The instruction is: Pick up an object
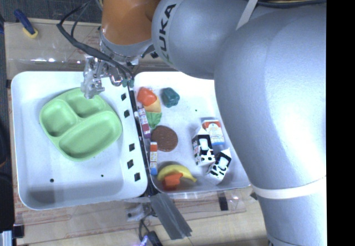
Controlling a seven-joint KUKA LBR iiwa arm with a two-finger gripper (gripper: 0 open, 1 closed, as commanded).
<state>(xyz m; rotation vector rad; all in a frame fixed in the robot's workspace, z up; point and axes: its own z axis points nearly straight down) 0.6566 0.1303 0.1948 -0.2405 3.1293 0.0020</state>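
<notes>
My gripper (101, 80) hangs over the back right part of the left bin (33, 184), just above the far rim of a green divided plate (80, 126). Its fingers stand apart and I see nothing between them. In the right bin (191, 87) lie a red, yellow and green toy vegetable (147, 102), a teal lump (170, 97), a brown round disc (165, 138), a yellow banana (176, 172) with a red-orange piece (171, 181) on it, a black-and-white cow-patterned carton (206, 150) and a small carton with a red and blue label (213, 131).
Two narrow coloured stick-like items (145, 122) (153, 155) lie along the right bin's left wall, beside the divider. The big grey arm (266, 73) covers the right side of the scene. A blue and yellow tool (25, 23) lies on the bench at the far left.
</notes>
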